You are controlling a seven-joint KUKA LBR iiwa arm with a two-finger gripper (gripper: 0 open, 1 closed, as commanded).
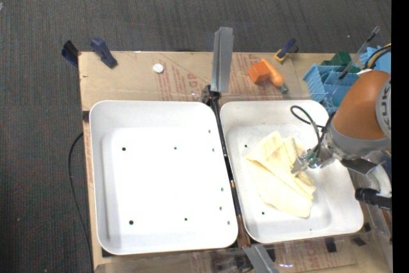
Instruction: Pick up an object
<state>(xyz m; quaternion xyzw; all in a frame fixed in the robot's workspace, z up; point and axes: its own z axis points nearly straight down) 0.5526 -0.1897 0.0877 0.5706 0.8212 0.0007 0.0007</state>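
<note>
On the far left of the cardboard-covered bench (192, 80), 2 blue clamps (102, 52) grip its far edge, and a small white disc (158, 68) lies on the cardboard just right of them. Nearer the camera sits the left bin (102, 131), a shallow white tray with rounded corners and a few dark dots on its floor. A grey upright post (222, 59) rises at the far end of the seam between the 2 bins, and a dark divider strip runs down that seam. Right of the post, on the far cardboard, rests an orange-handled tool (265, 73), with a blue and yellow clamp (285, 50) just beyond it. The right bin (255, 113) holds the task's thing, a pale cream cloth (278, 179), crumpled and spread across the middle of the bin's floor, reaching from the centre toward the near right. The gripper (305, 162) is down at the cloth's right side, touching its folds; whether its fingers are apart or together cannot be told from this angle. A black cable (303, 117) loops above it. The arm's orange band (361, 109) sits over the bin's right rim, and a blue crate (326, 83) stands at the far right.
</note>
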